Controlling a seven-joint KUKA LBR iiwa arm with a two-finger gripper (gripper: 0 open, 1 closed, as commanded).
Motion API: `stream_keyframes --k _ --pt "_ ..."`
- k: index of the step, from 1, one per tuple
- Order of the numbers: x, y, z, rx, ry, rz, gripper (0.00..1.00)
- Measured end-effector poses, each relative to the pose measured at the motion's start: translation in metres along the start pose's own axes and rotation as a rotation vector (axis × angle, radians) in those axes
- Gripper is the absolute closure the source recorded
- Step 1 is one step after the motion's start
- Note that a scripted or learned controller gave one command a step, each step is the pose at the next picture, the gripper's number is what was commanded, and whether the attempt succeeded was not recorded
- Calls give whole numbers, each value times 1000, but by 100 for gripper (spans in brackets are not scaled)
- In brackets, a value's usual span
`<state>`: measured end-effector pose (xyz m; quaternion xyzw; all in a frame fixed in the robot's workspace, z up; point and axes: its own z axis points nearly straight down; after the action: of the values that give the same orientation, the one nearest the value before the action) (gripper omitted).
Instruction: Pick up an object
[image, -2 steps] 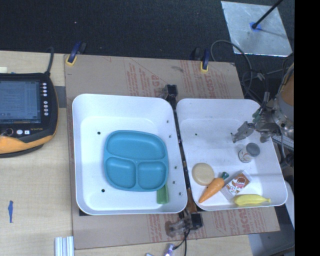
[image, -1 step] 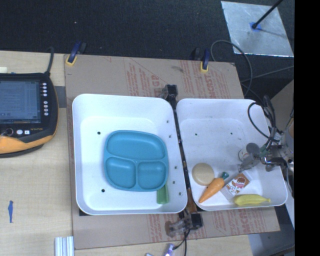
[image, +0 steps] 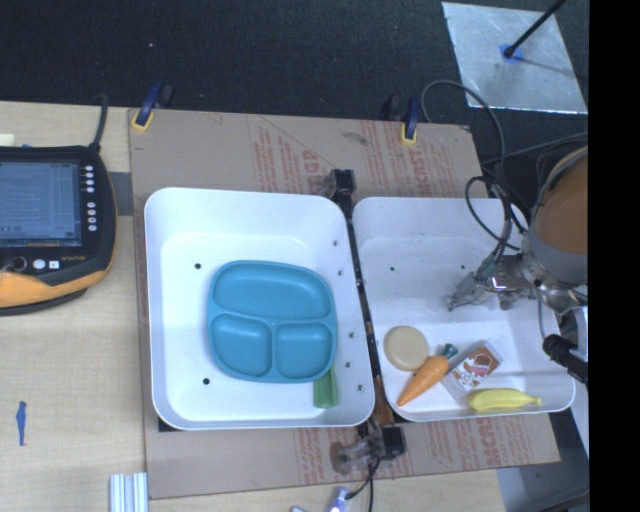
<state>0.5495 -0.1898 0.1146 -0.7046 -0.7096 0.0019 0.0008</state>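
Nearest the lower edge, in the right bin (image: 400, 215), a yellow banana (image: 505, 401) lies along the front wall at about five o'clock. Just left of it a small red-and-white packet (image: 475, 365) rests tilted, and an orange carrot (image: 424, 378) slants beside it, its green end touching the packet. A round tan cookie (image: 406, 346) sits just above the carrot's thick end, near the bin's left wall. In the left bin (image: 170, 330), a green block (image: 325, 390) lies at the five o'clock corner of a blue divided plate (image: 271, 320), touching its edge.

Farther back in the right bin, at three o'clock, the gripper (image: 470, 293) hangs over bare white floor, well apart from the food items. Its metal fingers are spread apart and grip nothing. Beyond it, black cables (image: 490, 150) loop toward one o'clock.

At nine o'clock a control pad (image: 50, 225) rests on the bench.
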Motion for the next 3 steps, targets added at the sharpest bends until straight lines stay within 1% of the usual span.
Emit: stream_keyframes --k 1,2,3 --pt "10 88 22 -2 2 4 0" --pt "-23 28 -36 -2 2 5 0" --pt "-4 -73 24 1 2 2 0"
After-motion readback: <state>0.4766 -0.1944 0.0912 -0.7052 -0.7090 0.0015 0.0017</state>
